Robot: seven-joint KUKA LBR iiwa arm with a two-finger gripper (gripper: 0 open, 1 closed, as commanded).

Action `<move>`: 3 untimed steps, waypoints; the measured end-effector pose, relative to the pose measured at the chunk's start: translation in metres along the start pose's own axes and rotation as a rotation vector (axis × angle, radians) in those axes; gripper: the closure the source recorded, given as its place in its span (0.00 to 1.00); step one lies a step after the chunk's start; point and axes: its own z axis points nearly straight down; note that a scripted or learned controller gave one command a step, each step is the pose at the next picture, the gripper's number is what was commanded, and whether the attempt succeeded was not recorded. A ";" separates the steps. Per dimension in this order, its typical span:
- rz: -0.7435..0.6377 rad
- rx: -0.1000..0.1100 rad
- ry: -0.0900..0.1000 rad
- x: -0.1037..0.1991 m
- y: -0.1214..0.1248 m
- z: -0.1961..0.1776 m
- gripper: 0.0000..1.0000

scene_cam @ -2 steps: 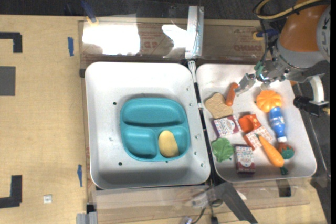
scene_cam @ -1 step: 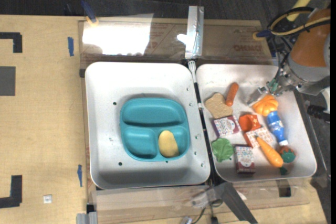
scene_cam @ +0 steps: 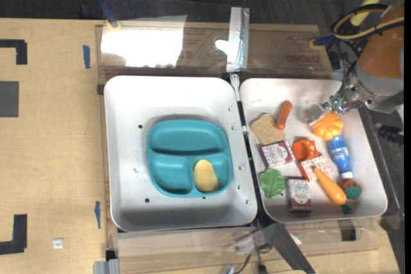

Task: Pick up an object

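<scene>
On the far left we record the bare tan bench top (scene_cam: pixel 51 138), marked with black corner brackets and short strips of blue tape; next, the left shallow white plastic bin (scene_cam: pixel 122 157), in which we find a teal plastic divided tray (scene_cam: pixel 186 138), and in that tray's lower right compartment a pale yellow potato-shaped toy (scene_cam: pixel 205 175); behind both bins, a clear plastic sheet (scene_cam: pixel 167 42) catching glare; then the right shallow white plastic bin (scene_cam: pixel 257 96), where we list, from its left side, a tan toy bread slice (scene_cam: pixel 266 128), a small orange carrot-like piece (scene_cam: pixel 284 113) just above and beside it, a white and purple printed carton (scene_cam: pixel 276 154), a green leafy toy vegetable (scene_cam: pixel 271 183), a second small printed carton (scene_cam: pixel 299 194), an orange-red toy piece (scene_cam: pixel 304 149), a long orange toy carrot (scene_cam: pixel 329 186) lying at a slant, a yellow-orange toy fruit (scene_cam: pixel 327 126), a blue and white toy bottle (scene_cam: pixel 340 157) just below that fruit, and a red and green rounded toy (scene_cam: pixel 351 190) near the bin's right wall; last, at the right, the gripper (scene_cam: pixel 338 102) on the grey arm with its orange band, sitting low at the bin's upper right, just above the yellow-orange toy fruit, whether touching we cannot tell, and whether the tool is apart or together we cannot tell
</scene>
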 end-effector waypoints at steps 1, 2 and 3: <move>-0.021 -0.002 -0.002 0.015 0.050 -0.110 1.00; -0.185 0.006 0.004 0.051 0.061 -0.121 1.00; -0.185 0.006 0.004 0.051 0.061 -0.120 0.00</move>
